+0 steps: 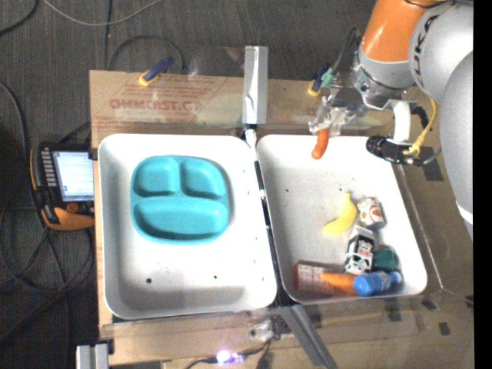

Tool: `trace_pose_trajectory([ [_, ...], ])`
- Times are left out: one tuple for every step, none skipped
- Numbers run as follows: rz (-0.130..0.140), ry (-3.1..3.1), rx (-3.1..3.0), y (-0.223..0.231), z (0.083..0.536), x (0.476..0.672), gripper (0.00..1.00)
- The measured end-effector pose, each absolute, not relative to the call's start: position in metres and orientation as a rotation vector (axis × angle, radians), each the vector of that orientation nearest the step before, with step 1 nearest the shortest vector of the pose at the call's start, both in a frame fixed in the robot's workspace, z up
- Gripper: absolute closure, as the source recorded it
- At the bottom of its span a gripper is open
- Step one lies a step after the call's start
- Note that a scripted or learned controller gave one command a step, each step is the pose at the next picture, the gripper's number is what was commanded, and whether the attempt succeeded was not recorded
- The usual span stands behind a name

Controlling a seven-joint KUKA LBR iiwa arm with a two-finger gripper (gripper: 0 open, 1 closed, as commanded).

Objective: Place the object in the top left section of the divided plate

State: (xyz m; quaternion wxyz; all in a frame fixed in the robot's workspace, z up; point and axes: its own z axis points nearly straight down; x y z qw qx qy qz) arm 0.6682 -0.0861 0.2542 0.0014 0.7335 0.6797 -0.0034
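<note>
Dangling a small orange carrot-shaped toy (320, 144) from its pinched tool (329, 123), lifted clear for carrying, the arm faces the turquoise divided plastic plate (181, 198) at nine o'clock.

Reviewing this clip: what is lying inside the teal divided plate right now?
Nothing lies in the teal divided plate; all three sections show bare. The orange carrot-like object hangs from the gripper over the right bin. The bin floor under the plate is covered.

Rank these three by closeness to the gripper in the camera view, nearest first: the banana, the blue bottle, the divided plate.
From the gripper, above the right bin's far edge:
1. Banana, middle of the right bin.
2. Divided plate, in the left bin.
3. Blue bottle, near front corner of the right bin.
</note>
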Motion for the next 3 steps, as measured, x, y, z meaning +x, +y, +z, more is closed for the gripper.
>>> trace_pose_trajectory([
  [-0.005,2.489,1.912,-0.101,0.378,0.618,1.00],
  [-0.001,2.571,1.810,-0.052,0.295,0.582,1.00],
  [0.000,2.658,1.678,0.028,0.296,0.558,1.00],
])
